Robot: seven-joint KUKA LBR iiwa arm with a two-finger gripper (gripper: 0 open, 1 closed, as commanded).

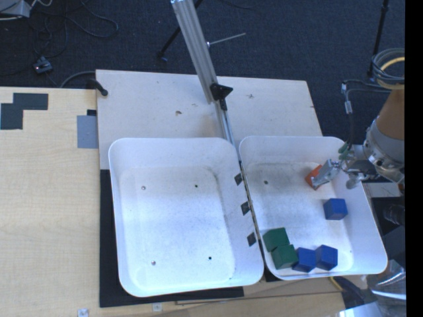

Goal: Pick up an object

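Grey arm (pixel 386 147) with orange band above the wrist, pale metallic wrist housing, small silvery claw (pixel 338 167)

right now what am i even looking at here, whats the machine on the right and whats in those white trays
This is one picture from a camera fixed above a bench, looking down at a slant. The grey and orange shape at the right edge is a robot arm. Its grasping end, the pincer, is over the right tray's upper right part, right beside a small orange-red block. Whether it actually holds that block cannot be told from here.

Two shallow white trays sit side by side. The right tray holds a lone blue cube, and near its front edge two green blocks and two more blue cubes. The left tray sits next to it.
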